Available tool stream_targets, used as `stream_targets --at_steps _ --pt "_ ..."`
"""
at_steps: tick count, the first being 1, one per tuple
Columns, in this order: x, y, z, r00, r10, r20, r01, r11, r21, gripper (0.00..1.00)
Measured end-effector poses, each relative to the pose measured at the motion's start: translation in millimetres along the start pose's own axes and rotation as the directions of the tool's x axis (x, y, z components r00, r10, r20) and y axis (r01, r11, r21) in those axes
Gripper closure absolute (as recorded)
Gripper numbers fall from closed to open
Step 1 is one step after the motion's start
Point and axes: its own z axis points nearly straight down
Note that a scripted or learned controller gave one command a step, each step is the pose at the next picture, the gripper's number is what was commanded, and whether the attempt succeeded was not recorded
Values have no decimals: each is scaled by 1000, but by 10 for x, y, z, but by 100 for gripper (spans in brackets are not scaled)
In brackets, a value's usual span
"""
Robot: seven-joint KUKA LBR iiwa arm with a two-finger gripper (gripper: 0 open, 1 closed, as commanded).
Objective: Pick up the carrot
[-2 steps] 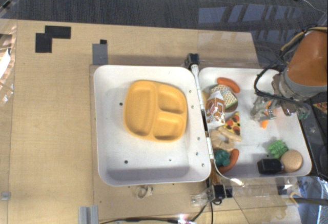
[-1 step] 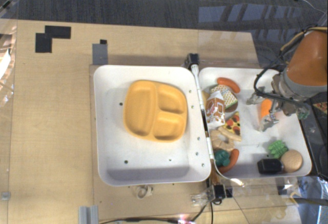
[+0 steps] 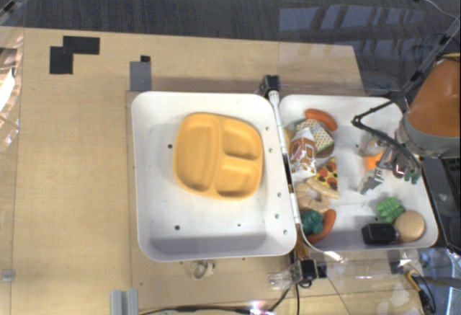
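Note:
A small orange piece that looks like the carrot (image 3: pixel 370 160) lies in the right bin (image 3: pixel 346 108), near its middle right. The grey wrist covers part of it. My gripper (image 3: pixel 372 181) hangs just below and beside that orange piece, reaching in from the right, with the orange-banded arm (image 3: pixel 436 104) behind it. Nothing can be seen held in it.
A yellow divided plate (image 3: pixel 218 155) lies in the left bin (image 3: pixel 155 227). The right bin's left side holds a red sausage (image 3: pixel 320 119), a printed box (image 3: pixel 310 146), a pizza slice (image 3: pixel 328 175) and a teal toy (image 3: pixel 311 221). A green vegetable (image 3: pixel 390 207), a tan ball (image 3: pixel 409 225) and a black block (image 3: pixel 378 233) sit at the front right.

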Motion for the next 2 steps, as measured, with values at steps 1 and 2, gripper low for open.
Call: stream_targets --at_steps 1,2 --pt "-500 315 25 982 187 -3 -187 982 0 0" --pt "52 351 -1 999 33 -1 -33 999 0 0"
